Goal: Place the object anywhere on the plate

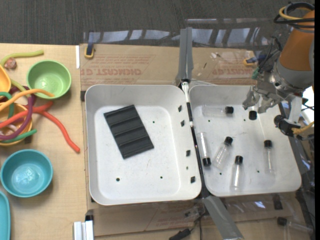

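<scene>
Vials (223,150) lay scattered across the right bin (280,186), clear tubes with black caps; the one nearest the bin's middle had its long axis on a slant, cap toward the far right and clear end toward the near left; just right of it another (236,171) ran nearly near-to-far with its cap at the far end; a third (269,155) farther right stood the same way, cap far; a fourth (204,147) lay along the bin's left wall with its cap at the near end; a fifth (218,111) rested toward the far side, long axis left-to-right, cap on the right. Left bin (95,149) held the plate (128,131), a dark ribbed rectangular slab lying flat, its long axis slanted from far left to near right, well apart from every vial. Arm with the orange band (298,51) reached in at the far right; the gripper (259,103) hung over the far right part of the right bin, near a black cap (252,115) below it; whether its claw was open, closed or gripping that cap could not be told from the view. On the wooden bench (55,184) to the left sat a green bowl (49,79), a teal bowl (26,173) and a tangle of coloured cords (30,111).
</scene>
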### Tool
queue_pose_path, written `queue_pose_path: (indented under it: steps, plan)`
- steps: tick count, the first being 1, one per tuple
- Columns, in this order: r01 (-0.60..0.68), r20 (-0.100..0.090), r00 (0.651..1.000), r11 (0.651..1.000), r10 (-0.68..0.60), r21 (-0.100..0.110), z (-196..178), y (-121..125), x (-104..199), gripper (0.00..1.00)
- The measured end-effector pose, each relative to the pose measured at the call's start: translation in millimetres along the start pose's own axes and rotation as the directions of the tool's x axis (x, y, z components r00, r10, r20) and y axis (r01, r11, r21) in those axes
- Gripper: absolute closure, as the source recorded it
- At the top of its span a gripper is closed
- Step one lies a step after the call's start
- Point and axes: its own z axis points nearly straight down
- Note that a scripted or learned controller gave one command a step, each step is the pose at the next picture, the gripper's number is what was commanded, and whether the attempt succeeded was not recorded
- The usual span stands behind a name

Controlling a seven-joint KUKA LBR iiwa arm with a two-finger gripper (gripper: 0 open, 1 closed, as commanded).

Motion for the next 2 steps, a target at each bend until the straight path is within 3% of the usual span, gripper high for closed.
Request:
queue_pose_path:
  steps: [1,2]
  plan:
    - [0.131,-0.002,0.991,0.991,-0.131,0.002,48.2,-111.8,24.1,1.00]
    - [0.025,-0.002,1.000,1.000,-0.025,0.000,37.1,-105.6,-34.5,1.00]
